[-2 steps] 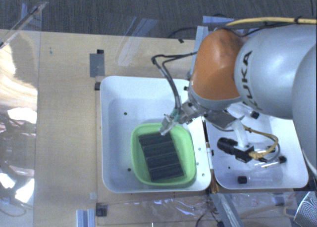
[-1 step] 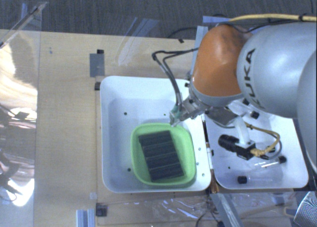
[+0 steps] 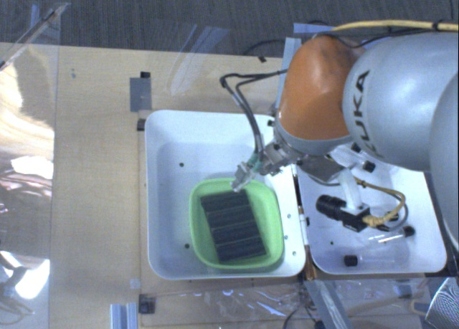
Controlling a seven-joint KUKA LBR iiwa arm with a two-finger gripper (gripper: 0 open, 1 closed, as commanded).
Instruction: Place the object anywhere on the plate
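pale wooden bench [image 3: 86, 177] carries two white bins side by side. the gripper [image 3: 242, 177] hangs over the left bin [image 3: 168, 177] at the far rim of the green plate [image 3: 269, 209], and it cannot be told whether it is open or closed. the black ribbed block [image 3: 231, 226] lies flat inside the plate, its far end just below the gripper, and the right bin [image 3: 423, 241] holds a small black piece [image 3: 350, 259].

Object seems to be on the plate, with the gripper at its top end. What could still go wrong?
1. The gripper sits at the upper end of the object; whether they touch is unclear, so pulling away might drag the object off the plate.
2. The plate merely rests in the bin; a sideways brush could shift it.
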